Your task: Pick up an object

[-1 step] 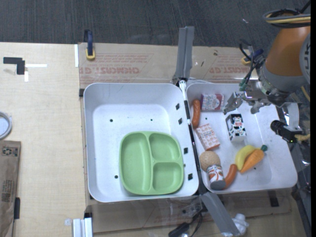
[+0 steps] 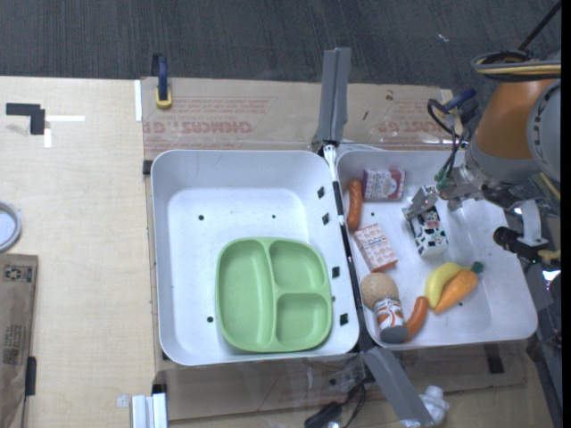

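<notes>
The right bin (image 2: pixel 502 321) holds several toy foods. My gripper (image 2: pixel 422 210) hangs over the bin's upper middle, directly above and touching or nearly touching a white carton with black spots (image 2: pixel 434 240). To its left lie a red sausage (image 2: pixel 354 204), a pink packet (image 2: pixel 383 185) and a pink box (image 2: pixel 376 247). Lower down sit a round bun (image 2: pixel 379 287), a small can (image 2: pixel 389 316), an orange sausage-like piece (image 2: pixel 417 316), a banana (image 2: pixel 440 281) and a carrot (image 2: pixel 459 286).
The left bin (image 2: pixel 178 185) carries a green divided plate (image 2: pixel 274 294). A grey divider post (image 2: pixel 335 96) rises between the bins at the back. The arm's orange band (image 2: pixel 504 119) and cables stand over the right bin's far right corner.
</notes>
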